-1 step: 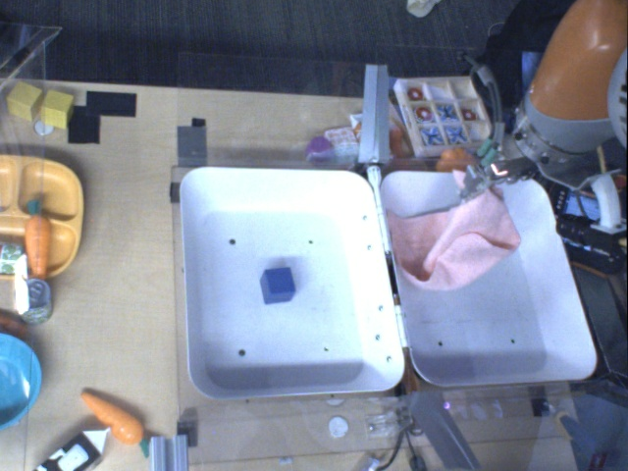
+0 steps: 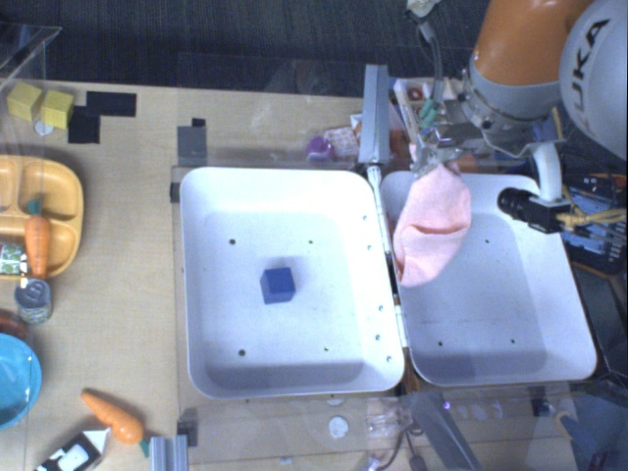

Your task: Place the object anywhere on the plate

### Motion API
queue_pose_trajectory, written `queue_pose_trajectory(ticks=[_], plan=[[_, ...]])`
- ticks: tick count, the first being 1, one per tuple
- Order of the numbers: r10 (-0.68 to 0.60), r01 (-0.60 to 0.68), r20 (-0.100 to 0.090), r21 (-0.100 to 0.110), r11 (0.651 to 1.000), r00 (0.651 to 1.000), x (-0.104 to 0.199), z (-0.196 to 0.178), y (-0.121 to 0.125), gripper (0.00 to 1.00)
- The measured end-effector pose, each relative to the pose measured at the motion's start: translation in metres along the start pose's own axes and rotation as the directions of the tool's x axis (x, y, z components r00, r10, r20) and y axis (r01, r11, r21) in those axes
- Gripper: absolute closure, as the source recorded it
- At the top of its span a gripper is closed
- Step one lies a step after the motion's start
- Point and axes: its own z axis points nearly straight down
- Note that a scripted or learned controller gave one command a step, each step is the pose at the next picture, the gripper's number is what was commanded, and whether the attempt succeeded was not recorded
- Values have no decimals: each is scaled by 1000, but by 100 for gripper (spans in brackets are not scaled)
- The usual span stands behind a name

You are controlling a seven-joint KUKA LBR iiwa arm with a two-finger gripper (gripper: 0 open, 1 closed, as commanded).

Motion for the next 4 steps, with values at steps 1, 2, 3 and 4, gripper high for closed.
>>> queue_pose_trajectory(ticks=[1,2,3,4], plan=[[22,-22,-1,9,1000,1000,52,128,6,100],[-17,17,-2,8,1000,1000,98,145,34,100],[-192,192,-4,6,981,981,186,158,30,100],[-312,312,-2,2,950,950,122,83,40,100]])
